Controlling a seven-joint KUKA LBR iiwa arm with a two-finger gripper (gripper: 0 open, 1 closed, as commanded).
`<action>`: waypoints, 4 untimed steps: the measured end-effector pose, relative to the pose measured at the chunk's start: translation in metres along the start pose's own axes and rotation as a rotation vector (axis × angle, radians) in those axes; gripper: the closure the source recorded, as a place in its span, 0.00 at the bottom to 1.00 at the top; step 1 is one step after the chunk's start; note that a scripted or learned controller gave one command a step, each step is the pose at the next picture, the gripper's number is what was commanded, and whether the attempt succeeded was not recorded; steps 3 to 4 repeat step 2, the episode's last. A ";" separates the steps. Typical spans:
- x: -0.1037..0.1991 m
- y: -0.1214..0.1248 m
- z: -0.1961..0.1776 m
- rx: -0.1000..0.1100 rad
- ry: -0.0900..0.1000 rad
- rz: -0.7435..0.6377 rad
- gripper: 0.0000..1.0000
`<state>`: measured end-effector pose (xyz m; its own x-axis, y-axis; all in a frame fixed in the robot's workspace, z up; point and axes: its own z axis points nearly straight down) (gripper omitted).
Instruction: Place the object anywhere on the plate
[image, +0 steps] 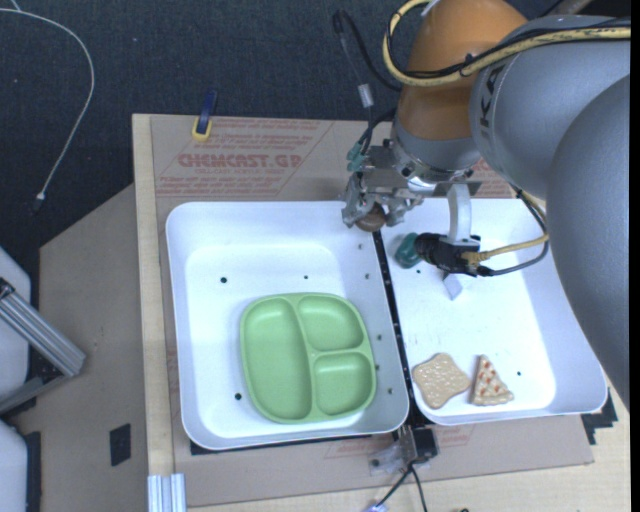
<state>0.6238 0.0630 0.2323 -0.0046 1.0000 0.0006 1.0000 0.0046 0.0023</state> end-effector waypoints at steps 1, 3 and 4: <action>0.057 0.012 0.013 0.001 0.001 -0.001 1.00; 0.053 0.012 0.012 0.001 -0.001 0.003 0.00; 0.053 0.012 0.012 0.001 -0.001 0.003 0.00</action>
